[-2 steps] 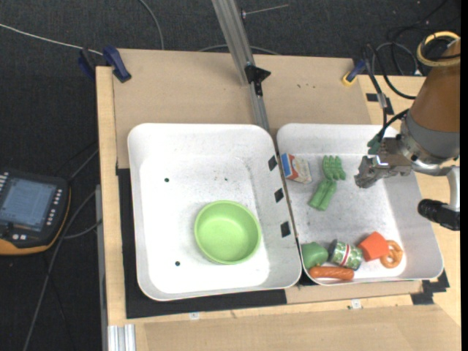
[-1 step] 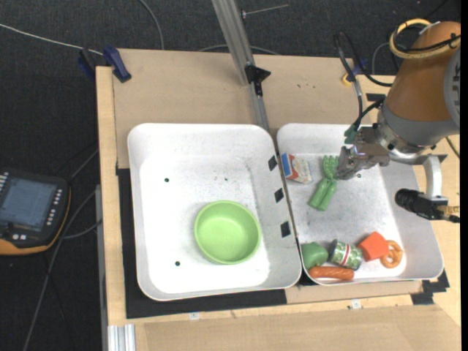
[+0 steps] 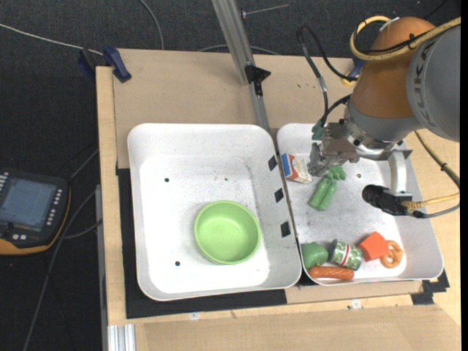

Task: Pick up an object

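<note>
Gripper (image 3: 327, 165) position: low over the right bin (image 3: 424, 229), directly above the upper end of a green bottle-shaped object (image 3: 322, 193). Finger state cannot be determined; contact with the object is unclear. A small red-and-white carton (image 3: 296, 169) lies just left of the gripper. A pretzel (image 3: 392, 254), orange block (image 3: 373, 245), can (image 3: 344, 255), green item (image 3: 314, 254) and sausage (image 3: 331, 273) are grouped along the near wall. The left bin (image 3: 157, 196) contains a green bowl (image 3: 227, 231).

The gripper (image 3: 327, 168) hangs low in the right bin (image 3: 431, 248), right over a green bottle (image 3: 322, 194) beside a small red-and-white carton (image 3: 296, 169). Over in the left bin (image 3: 146, 196) sits a green bowl (image 3: 227, 232).
</note>
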Controlling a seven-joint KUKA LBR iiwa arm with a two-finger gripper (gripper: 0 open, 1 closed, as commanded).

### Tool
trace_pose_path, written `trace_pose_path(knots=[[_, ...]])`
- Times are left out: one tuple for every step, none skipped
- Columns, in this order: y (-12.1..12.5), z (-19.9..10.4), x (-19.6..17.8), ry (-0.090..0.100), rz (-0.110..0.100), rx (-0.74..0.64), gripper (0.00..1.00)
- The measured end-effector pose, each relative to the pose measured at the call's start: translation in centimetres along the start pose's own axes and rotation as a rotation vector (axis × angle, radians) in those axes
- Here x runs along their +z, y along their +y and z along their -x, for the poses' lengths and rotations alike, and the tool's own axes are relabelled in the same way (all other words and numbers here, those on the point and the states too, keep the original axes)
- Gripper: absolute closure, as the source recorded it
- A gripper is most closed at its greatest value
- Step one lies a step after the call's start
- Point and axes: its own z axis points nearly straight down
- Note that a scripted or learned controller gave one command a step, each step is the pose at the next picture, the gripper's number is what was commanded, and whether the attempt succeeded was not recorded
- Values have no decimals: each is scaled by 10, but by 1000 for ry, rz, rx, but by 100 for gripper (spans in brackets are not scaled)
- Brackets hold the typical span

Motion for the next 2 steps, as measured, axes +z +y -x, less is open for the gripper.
trace_pose_path(knots=[[7, -42, -5, 0, 1, 1, 100], [11, -93, -16, 0, 1, 0, 100]])
